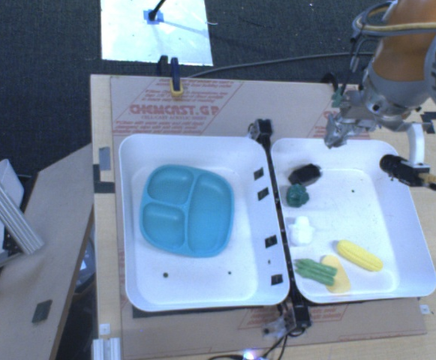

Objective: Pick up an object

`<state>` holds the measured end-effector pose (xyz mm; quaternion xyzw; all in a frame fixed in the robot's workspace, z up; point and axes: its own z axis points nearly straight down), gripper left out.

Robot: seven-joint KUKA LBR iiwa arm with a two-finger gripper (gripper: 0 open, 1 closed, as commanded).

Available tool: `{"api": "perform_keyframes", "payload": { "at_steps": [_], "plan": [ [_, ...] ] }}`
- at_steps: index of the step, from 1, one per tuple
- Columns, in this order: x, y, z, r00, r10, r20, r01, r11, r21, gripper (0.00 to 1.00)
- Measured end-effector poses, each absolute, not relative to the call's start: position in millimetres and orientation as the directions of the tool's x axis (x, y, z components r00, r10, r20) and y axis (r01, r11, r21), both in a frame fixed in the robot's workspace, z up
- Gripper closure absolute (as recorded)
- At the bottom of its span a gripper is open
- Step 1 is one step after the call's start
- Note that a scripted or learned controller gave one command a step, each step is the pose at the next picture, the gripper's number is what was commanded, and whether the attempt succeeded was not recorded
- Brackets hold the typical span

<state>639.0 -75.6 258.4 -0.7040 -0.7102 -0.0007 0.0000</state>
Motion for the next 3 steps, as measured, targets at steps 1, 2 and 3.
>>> {"api": "perform_keyframes", "payload": {
  "at_steps": [1,2,3],
  "plan": [
    [644.0,-24.8,243.0,-0.009,1.000,0.001,1.000,0.009,0.002,1.00],
    [643.4,25.4,248.0,-0.009,1.000,0.001,1.000,0.009,0.002,1.00],
    [651.9,82.8,233.4,-0.009,1.000,0.001,1.000,0.009,0.002,1.00]
  ]
}}
